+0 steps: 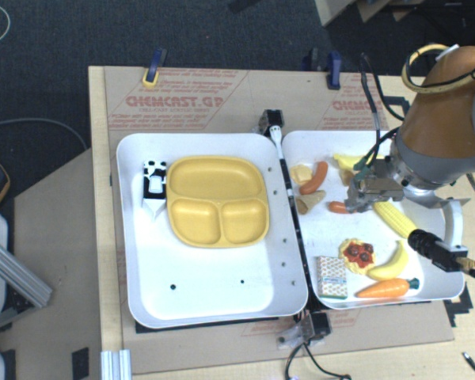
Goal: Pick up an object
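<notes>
arm (447,133): showing a grey rounded casing
band (451,70): wrapping it in glossy orange
cables (372,93): running dark alongside the casing
gripper (362,190): appearing as grey metal

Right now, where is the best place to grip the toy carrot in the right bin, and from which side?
I would grip the carrot across its orange middle, coming straight down from above. It lies flat and roughly lengthwise along the near wall of the right bin, with the banana close behind, so a side approach looks crowded.
</notes>
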Motion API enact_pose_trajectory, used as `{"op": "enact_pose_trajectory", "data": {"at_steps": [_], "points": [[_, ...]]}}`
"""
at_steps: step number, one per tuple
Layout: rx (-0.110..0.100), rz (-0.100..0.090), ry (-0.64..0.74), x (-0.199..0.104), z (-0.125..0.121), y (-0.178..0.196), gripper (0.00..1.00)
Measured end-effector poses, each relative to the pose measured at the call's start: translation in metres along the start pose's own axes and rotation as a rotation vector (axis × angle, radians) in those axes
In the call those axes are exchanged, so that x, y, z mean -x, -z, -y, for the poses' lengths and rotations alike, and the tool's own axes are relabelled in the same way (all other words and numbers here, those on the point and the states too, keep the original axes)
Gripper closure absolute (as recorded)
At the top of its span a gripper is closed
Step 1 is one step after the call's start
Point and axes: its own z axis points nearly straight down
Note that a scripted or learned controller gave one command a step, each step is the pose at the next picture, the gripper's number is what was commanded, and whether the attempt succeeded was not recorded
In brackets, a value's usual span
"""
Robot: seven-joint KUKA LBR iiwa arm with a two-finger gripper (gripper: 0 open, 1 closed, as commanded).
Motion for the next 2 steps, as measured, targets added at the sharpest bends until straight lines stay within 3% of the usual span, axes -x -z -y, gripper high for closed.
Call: {"op": "enact_pose_trajectory", "data": {"at_steps": [1, 2], "points": [[0.001, -0.001, 0.003, -0.036, 0.039, 0.015, 1.0], [0.0, 0.001, -0.001, -0.037, 0.037, -0.006, 1.0]]}}
